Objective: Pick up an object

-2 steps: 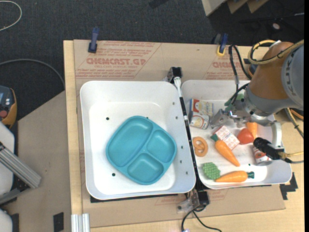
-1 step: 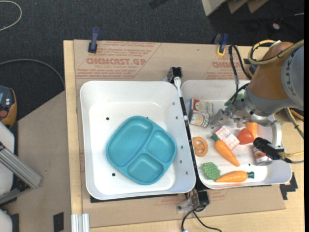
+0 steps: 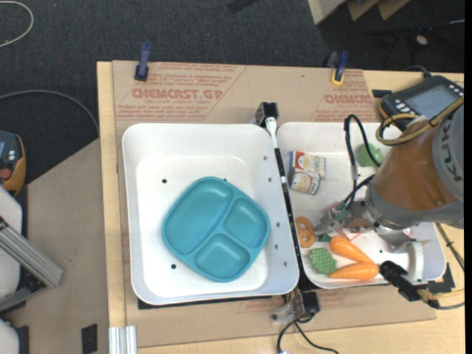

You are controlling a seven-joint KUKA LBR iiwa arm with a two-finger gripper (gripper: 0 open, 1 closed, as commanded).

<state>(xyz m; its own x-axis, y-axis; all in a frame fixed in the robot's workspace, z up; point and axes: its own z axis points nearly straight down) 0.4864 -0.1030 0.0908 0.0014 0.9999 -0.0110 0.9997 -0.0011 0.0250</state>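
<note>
left bin (image 3: 140, 198): tray (image 3: 214, 228) in it | right bin (image 3: 313, 133): carton (image 3: 306, 172) at back, pretzel (image 3: 304, 231) by left wall, two carrots (image 3: 352, 260) at front, arm (image 3: 417, 175) over right side

Tool (image 3: 341, 216) fingers hidden under arm (image 3: 413, 175)

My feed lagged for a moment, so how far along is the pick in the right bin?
Nothing looks lifted yet. The two carrots, the green piece and the small carton all lie on the right bin floor. The arm's wrist is low over the carrots, so a grasp seems under way. Securing and lifting an object is left.
</note>
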